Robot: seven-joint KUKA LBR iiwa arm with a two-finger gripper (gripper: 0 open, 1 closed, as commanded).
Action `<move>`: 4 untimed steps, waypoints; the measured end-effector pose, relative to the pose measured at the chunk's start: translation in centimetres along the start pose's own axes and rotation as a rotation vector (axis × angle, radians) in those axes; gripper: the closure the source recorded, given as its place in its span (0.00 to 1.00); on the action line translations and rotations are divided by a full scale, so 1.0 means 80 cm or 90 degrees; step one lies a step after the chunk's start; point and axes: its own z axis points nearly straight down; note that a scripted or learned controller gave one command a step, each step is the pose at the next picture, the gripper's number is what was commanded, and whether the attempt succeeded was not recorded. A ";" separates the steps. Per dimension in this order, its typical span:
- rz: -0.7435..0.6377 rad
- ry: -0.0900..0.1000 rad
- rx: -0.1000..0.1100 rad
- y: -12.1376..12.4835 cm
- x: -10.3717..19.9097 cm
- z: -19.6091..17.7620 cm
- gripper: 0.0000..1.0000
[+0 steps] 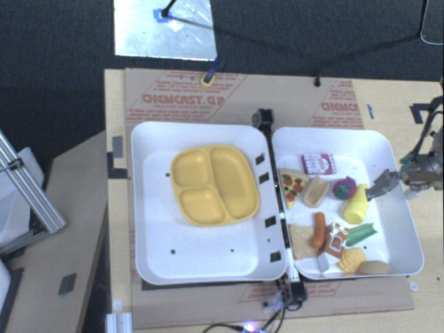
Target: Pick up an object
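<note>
Yellow divided plate (214, 185) sits in the left bin (149, 255). Right of it, in the right bin (406, 238), toy food lies heaped: pizza slice (292, 185), hot dog (318, 229), yellow bottle (356, 205). Just right of that bottle hovers the gripper (381, 184) — grip unreadable.

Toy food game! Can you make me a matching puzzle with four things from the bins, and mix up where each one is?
Things:
1. tray
2. pink box
3. pizza
4. sausage

Places:
A. right bin, at the far end
B. right bin, by the divider, left of the bun
C. left bin, in the middle
D. right bin, towards the near end, beside the green veggie

Pairs: 1-C, 2-A, 3-B, 4-D
</note>
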 end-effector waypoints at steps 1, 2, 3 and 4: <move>-0.002 -0.002 -0.007 0.002 0.001 -0.007 0.00; 0.000 -0.001 -0.005 -0.006 -0.007 0.058 0.00; 0.000 0.000 -0.004 -0.009 -0.005 0.136 0.00; 0.000 0.002 -0.007 -0.002 -0.006 0.210 0.00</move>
